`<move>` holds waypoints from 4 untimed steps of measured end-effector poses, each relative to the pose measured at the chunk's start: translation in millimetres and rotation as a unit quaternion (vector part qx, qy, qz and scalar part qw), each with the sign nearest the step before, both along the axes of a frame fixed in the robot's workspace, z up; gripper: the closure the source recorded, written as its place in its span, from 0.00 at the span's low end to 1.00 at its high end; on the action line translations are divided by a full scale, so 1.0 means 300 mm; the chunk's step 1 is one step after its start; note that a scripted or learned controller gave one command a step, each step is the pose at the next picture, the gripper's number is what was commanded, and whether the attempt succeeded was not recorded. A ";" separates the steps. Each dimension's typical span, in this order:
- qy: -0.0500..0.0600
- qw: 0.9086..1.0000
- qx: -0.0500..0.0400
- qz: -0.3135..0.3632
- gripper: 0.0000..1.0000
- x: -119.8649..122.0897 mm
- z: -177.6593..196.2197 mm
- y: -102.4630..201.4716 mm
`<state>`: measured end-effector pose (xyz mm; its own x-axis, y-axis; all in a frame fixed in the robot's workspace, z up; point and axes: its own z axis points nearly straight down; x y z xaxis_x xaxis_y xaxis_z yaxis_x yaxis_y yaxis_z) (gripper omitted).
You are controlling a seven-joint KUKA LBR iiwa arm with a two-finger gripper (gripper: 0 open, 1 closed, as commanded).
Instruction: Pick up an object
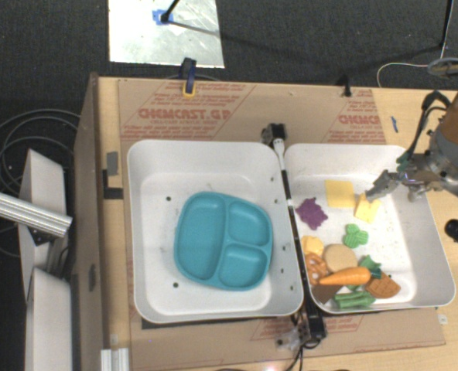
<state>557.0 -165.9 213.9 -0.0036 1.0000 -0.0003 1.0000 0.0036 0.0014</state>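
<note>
My gripper [398,187] hangs over the upper right part of the right bin [430,277], fingers spread open with nothing between them. Its left fingertip [377,187] is just above a yellow wedge [366,209]. A flat yellow square [339,193] lies to the left of that. Further left is a purple grape bunch [312,212], and a small green piece [356,236] lies below the wedge. At the bin's front, a carrot [345,277], a tan roll [339,256], a pretzel [316,266], green beans [353,301] and a brown cookie [384,288] sit packed together.
The left bin [155,207] holds a blue divided plate [223,240]. A dark divider rail [287,207] runs between the bins. The arm's grey body [453,145] stands over the right rim. Cables lie off the bench at the left.
</note>
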 end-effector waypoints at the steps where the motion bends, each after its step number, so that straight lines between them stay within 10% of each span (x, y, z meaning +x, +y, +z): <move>1: 0.000 1.000 0.001 0.003 0.00 0.146 -0.242 0.173; 4: -0.002 1.000 0.000 -0.002 0.00 0.107 -0.427 0.274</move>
<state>589.2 -83.8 85.7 0.0000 1.0000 -0.0007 1.0000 0.0000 0.0045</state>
